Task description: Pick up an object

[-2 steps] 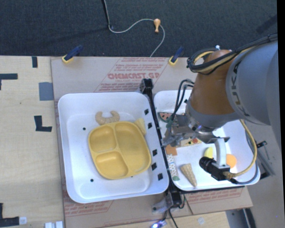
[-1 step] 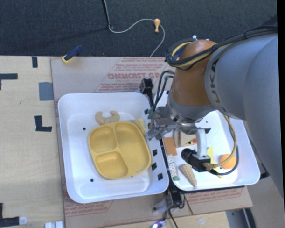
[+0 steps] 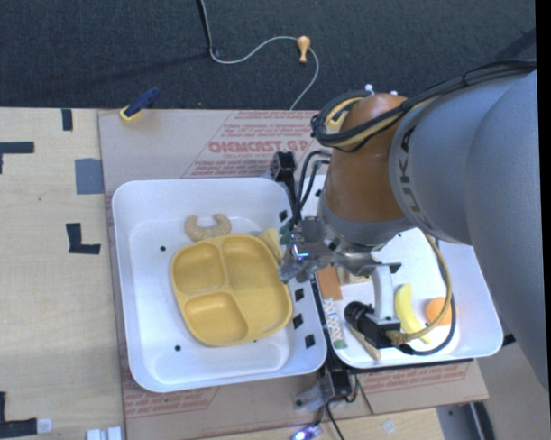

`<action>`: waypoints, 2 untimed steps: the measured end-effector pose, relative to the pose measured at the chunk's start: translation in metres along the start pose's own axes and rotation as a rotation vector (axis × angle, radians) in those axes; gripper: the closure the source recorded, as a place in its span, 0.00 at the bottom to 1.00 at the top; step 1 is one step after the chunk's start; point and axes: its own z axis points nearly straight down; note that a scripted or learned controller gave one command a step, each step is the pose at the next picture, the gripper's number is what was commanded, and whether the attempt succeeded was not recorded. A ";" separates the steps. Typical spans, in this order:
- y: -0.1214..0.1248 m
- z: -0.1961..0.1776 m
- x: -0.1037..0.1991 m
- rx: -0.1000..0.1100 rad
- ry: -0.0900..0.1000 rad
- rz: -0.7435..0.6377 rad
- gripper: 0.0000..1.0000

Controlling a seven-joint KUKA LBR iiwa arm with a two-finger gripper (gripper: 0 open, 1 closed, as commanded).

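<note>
one yellow tray (image 3: 228,288), one banana (image 3: 405,309), perhaps one orange (image 3: 438,310).

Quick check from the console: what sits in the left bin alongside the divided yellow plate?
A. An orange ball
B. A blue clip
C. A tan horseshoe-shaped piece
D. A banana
C: a tan horseshoe-shaped piece lies in the left bin just past the far edge of the divided yellow plate, which has three compartments.

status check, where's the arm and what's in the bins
Arm over the seam between the bins. Yellow divided plate and tan ring piece lying in left bin, untouched. Banana in right bin, partly under the wrist.
</note>
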 end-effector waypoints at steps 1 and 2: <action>0.010 -0.016 -0.006 -0.003 0.001 0.000 1.00; 0.000 -0.010 -0.008 -0.001 -0.001 0.001 1.00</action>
